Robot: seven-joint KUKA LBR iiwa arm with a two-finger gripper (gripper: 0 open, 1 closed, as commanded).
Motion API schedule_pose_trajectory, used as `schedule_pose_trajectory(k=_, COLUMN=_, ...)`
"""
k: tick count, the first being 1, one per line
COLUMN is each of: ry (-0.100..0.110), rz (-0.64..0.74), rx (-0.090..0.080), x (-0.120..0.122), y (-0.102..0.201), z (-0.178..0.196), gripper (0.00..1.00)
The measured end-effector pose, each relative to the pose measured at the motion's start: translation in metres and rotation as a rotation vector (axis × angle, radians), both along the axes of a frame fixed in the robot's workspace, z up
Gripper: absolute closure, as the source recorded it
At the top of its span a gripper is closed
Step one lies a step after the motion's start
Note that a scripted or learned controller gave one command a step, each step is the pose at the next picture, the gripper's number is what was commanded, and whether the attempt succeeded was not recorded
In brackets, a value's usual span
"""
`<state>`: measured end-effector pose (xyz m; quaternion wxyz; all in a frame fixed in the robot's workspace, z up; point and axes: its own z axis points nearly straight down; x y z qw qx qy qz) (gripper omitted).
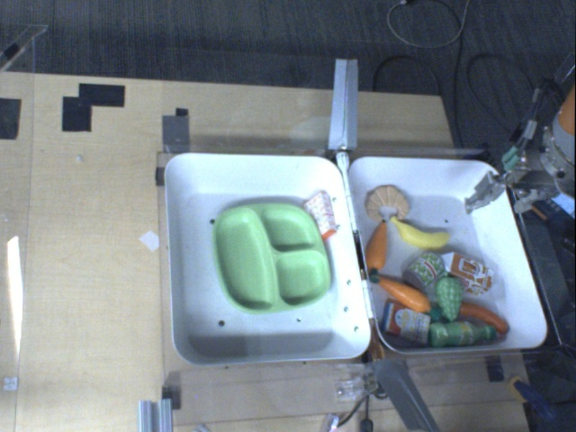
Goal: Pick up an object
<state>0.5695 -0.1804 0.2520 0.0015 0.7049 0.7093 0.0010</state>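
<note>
Toy banana [420, 233] lies in the right bin [533, 288] beside a carrot [377, 247], above a heap of play food. The claw [490, 190] hovers at the bin's upper right rim, holding nothing; how wide it stands open cannot be told. The approach appears under way; next it must descend over one item.

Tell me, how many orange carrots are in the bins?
3, all in the right bin. One carrot stands along its left wall, one lies below it, one lies near the bottom right corner. Others could hide under the pile.
</note>
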Motion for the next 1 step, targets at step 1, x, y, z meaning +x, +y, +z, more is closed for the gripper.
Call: schedule_pose_trajectory(k=1, ry=0.001, rz=-0.266, rx=0.002, x=-0.0129, y=0.0593, z=-0.108, gripper=0.0)
